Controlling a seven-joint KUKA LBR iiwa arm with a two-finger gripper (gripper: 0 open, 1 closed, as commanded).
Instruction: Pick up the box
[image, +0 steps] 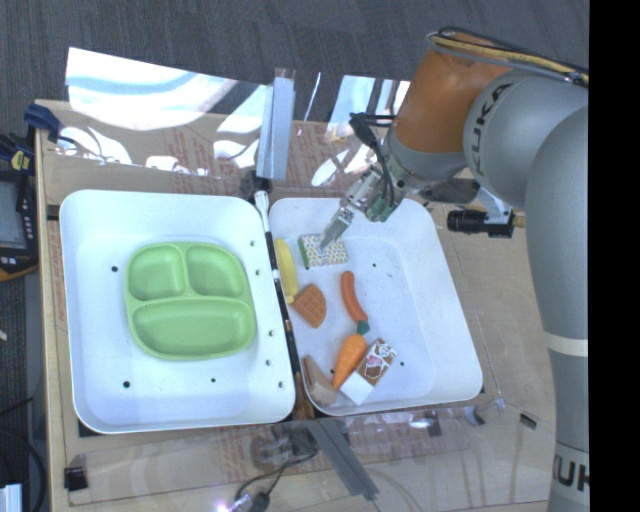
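Camera view from above the counter (500, 300) shows two shallow white bins side by side. Left bin (90, 380) carries a green divided plate (190, 298) with three compartments, lying flat near the bin's middle. Right bin (440, 340) holds the toy food and the box (324, 250), a small patterned piece with a green edge on its left side, lying in the far left part of that bin. The grey arm (540, 150) with its orange band (440, 85) reaches in from the right, and the pincer (333, 234) slants down to the box's far right corner, its tip touching or just above it; the box still appears to rest on the bin floor, and whether the pincer is released or clenched cannot be told at this angle. Just left of the box, along the bin's left wall, lies a yellow banana-like piece (286, 268). Nearer than the box sits an orange waffle-like piece (310, 305), and to its right a red sausage (350, 298) lies roughly upright in the frame. Nearer still, a carrot (348, 360) leans diagonally, with a small printed packet (376, 364) touching its right side and a tan piece (318, 378) at its left, close to the bin's near edge.
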